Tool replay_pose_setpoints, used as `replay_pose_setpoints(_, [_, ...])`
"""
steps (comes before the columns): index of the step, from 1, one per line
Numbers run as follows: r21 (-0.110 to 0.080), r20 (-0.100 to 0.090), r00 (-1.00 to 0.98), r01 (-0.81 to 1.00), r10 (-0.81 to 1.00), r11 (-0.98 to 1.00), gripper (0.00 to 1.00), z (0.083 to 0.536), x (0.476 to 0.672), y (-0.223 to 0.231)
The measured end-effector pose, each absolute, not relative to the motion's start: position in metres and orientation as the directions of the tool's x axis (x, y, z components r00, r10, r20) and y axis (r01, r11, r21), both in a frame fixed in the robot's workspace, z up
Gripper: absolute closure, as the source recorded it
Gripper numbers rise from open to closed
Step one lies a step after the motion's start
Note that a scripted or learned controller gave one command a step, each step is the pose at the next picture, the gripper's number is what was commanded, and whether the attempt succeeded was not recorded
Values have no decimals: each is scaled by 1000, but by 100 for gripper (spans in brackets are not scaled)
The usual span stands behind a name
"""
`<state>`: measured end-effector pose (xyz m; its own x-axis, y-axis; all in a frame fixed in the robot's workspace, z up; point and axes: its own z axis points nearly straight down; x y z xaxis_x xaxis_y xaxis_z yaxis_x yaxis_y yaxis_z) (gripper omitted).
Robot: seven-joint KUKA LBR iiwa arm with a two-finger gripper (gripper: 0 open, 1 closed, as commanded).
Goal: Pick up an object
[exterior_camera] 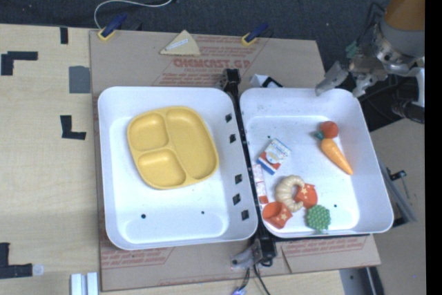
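Observation:
The right bin holds an orange toy carrot with a red tomato at its top end. A small white carton with red and blue print lies near the middle. Near the front lie a beige ring-shaped toy, red pieces and a green broccoli. My gripper hangs over the bin's far right corner, above and behind the tomato. Its fingers are spread apart with nothing between them.
The left bin holds a yellow divided plate. Black clips run along the seam between the bins. Cardboard lies under both bins, with blue clamps at its far edge. A white cable loops behind.

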<state>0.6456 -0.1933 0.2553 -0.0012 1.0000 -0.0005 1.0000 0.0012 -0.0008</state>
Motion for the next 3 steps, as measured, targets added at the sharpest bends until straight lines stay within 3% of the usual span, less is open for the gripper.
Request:
replay_pose_setpoints(1, [-6, 0, 0, 1000, 1000, 0, 0, 117, 619, -224])
replay_pose_setpoints(2, [-1, -1, -1, 1000, 1000, 1, 100, 129, 621, -223])
replay_pose_setpoints(3, [-2, -1, -1, 1000, 1000, 1, 0, 129, 621, -223])
